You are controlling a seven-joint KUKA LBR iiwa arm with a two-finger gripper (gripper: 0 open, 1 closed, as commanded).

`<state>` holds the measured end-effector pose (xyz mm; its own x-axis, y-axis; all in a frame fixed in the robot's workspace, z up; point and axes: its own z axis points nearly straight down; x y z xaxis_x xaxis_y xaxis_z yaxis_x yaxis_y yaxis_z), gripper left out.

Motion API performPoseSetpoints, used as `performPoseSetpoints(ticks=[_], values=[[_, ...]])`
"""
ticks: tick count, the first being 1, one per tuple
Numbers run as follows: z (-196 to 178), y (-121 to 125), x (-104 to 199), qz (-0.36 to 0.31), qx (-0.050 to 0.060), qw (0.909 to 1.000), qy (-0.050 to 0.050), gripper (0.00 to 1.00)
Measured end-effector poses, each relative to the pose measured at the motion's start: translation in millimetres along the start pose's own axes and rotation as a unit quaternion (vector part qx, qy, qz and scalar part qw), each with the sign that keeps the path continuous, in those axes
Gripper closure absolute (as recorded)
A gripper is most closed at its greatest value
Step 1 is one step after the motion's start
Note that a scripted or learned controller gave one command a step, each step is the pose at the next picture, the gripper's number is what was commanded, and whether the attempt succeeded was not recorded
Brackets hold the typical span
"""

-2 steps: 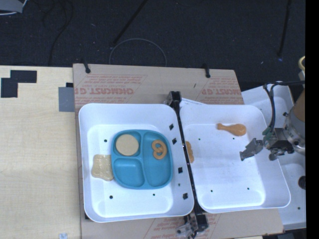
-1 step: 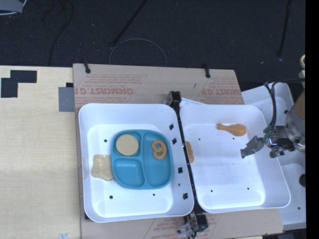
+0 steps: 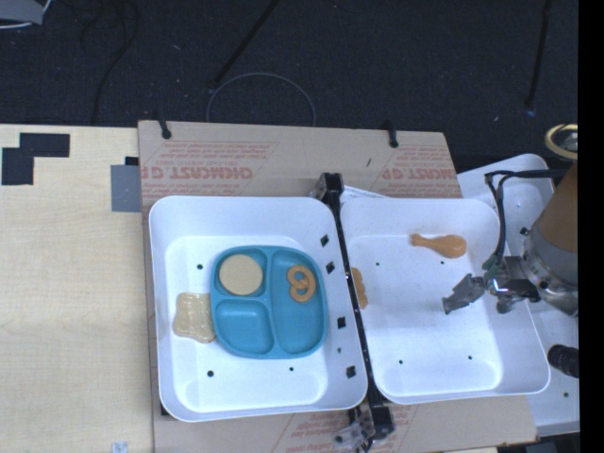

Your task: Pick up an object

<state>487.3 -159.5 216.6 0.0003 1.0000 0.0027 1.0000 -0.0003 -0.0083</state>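
One tan spoon-shaped piece (image 3: 440, 244) lay near my empty, part-open gripper (image 3: 462, 295); I judged approach underway, descent next.

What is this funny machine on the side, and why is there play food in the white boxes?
You are looking down from a camera fixed above a workbench. The grey thing coming in from the right is a robot arm, and the dark claw at its tip is its gripper, which it uses like a hand. A computer program moves it, and its job is to pick something up.

The two white boxes are shallow bins. In the left bin sits a blue tray with sections like a lunch plate. One section holds a round tan piece and another holds a little pretzel. A pale cracker-like piece lies beside the tray.

In the right bin lies a tan piece shaped like a drumstick, and a small brown piece rests by the divider. The gripper hangs over this bin, holding nothing that I can see.
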Motion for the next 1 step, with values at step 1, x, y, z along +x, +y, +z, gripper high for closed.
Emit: performPoseSetpoints(ticks=[1], values=[[43.6,-0.7,-1.7,0.0,-0.001,1.0,0.0,0.0]])
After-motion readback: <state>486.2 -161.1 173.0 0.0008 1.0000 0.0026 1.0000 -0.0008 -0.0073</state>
